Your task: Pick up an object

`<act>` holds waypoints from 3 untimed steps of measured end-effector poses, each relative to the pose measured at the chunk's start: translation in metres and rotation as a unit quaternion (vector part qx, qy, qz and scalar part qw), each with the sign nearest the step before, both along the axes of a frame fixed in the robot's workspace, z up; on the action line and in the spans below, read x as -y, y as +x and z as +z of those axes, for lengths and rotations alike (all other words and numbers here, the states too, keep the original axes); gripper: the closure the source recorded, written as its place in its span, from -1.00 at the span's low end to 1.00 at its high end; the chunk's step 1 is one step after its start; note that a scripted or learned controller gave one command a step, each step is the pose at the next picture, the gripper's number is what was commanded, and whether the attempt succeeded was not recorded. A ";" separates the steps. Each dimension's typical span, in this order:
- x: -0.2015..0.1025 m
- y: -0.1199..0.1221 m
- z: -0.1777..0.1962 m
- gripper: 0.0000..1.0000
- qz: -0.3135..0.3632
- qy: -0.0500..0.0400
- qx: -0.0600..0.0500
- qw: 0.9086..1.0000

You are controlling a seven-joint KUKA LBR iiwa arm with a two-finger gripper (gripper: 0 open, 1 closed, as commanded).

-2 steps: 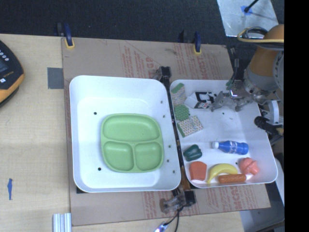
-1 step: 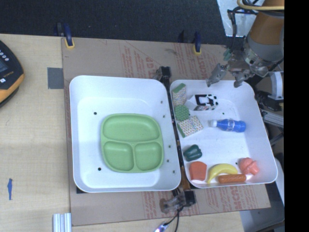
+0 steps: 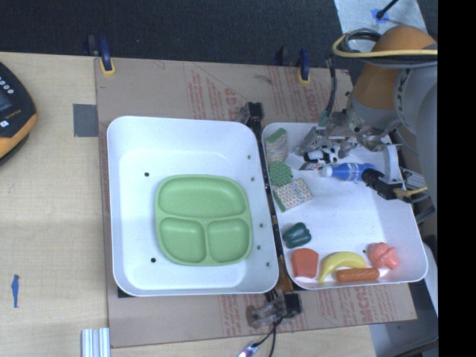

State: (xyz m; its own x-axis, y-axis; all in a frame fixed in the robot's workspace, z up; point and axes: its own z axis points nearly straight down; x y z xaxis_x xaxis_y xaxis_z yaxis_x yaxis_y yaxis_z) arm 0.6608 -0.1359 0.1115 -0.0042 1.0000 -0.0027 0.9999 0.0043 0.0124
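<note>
**Robot hand lowers over crowded bin**

As the grey arm reaches in from the right edge of the frame, its hand (image 3: 332,141) sits low at the upper end of the right bin (image 3: 405,233), directly over a small black-and-white toy (image 3: 328,155) and a blue-and-white tube (image 3: 346,172). Whether the hand is released or clenched cannot be told from this angle, and nothing can be seen held in it.

Candidates for picking all lie in that right bin: three patterned packets (image 3: 291,193) along its left wall, one dark green pepper (image 3: 296,234) at mid-left, and, across the lower edge, one orange cup (image 3: 304,262), one banana (image 3: 343,262), one sausage (image 3: 357,275) and one pink toy (image 3: 383,255).

One green divided plate (image 3: 202,219) rests in the left bin (image 3: 130,199), at centre frame.

Trouble looks likeliest from crowding: the toy and tube lie close together, so closing could pinch both, or push one aside and grip neither. Two bins stand on the counter (image 3: 52,222).
</note>
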 end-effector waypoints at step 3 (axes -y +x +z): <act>-0.065 -0.063 0.093 1.00 0.001 0.001 -0.009 1.000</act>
